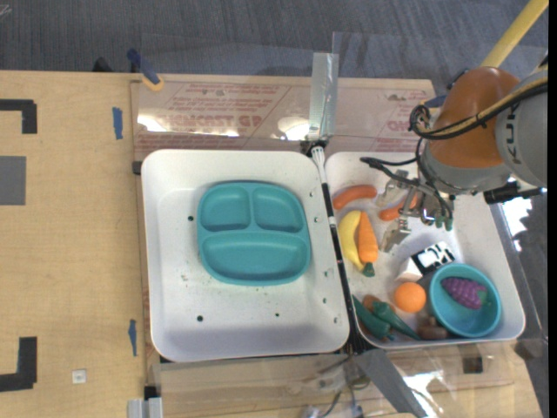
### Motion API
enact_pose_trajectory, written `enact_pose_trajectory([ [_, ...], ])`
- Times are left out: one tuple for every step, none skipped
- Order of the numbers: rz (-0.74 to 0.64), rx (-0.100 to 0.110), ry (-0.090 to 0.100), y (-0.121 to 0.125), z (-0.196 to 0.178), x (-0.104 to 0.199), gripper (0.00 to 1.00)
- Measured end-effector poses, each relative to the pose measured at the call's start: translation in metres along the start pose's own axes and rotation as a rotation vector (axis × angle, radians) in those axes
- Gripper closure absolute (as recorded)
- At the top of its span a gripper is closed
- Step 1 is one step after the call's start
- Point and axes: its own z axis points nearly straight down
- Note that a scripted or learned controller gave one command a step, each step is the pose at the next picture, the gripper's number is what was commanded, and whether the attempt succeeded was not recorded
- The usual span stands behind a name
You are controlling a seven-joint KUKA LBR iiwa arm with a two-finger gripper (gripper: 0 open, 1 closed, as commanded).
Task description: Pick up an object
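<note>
We see the arm (487, 129), grey with its orange band, reaching in over the far right part of the right bin (505, 233), with the gripper (407, 220) hanging over that bin's far half. Its metal fingers point down and to the left, and there seems to be a small gap between them, but the tips are too small and cluttered for us to tell how far they are open, or whether anything sits between them. A small orange piece shows right beside the fingers; we cannot tell whether it touches them. Just left of the gripper, near the bin's far left corner, lies an orange-red sausage-shaped toy (352, 196). Below that, along the left wall, a yellow banana (350, 238) and a carrot (368, 244) lie side by side, touching. A black-and-white block (432, 258) sits near the middle of the bin, below the gripper. Toward the near edge we see an orange ball (409, 297), a dark green toy (383, 319) by the near left corner, and a teal bowl (466, 300) holding purple grapes (466, 292) in the near right corner. The left bin (165, 259) carries a teal divided plate (253, 232) at its middle.
</note>
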Motion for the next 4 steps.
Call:
enact_pose_trajectory([
  [0.076,0.0,0.001,0.012,0.005,-0.01,0.0],
  [0.073,0.0,-0.016,0.014,-0.011,-0.015,1.0],
  [0.037,-0.005,-0.01,0.084,-0.156,-0.014,1.0],
  [-0.29,0.0,0.011,-0.014,-0.066,-0.033,1.0],
])
